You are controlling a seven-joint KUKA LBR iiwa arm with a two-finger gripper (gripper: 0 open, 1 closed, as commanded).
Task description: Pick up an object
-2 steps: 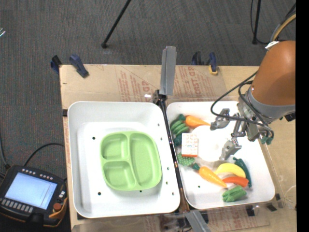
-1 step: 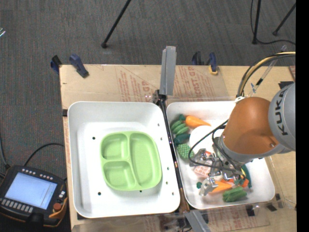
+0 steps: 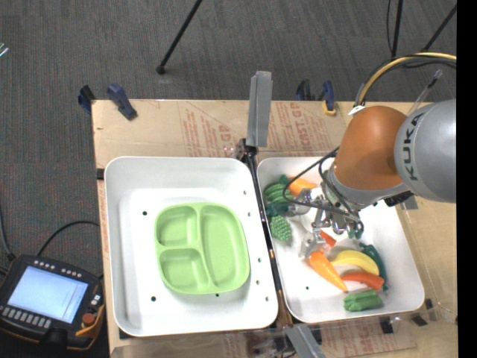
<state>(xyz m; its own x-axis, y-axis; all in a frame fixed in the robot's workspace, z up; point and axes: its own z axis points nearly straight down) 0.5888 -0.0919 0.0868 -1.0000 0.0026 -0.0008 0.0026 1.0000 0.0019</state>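
My gripper (image 3: 320,237) hangs low over the middle of the right bin (image 3: 406,237), under the orange wrist band. Toy foods lie around it. An orange carrot (image 3: 326,268) sits just below it, with a yellow banana (image 3: 355,259) and a red chili (image 3: 363,280) to its right. A small orange-red piece (image 3: 328,239) shows right at the gripper's tip; whether it is gripped is unclear. A knobbly green piece (image 3: 281,228) lies to the left of the gripper.
A green leafy item (image 3: 276,192) and an orange piece (image 3: 300,187) lie at the right bin's far left. A green pod (image 3: 363,301) rests near its front edge. The left bin (image 3: 123,200) holds a green divided plate (image 3: 201,247). A pendant (image 3: 48,297) sits off the bench's left.
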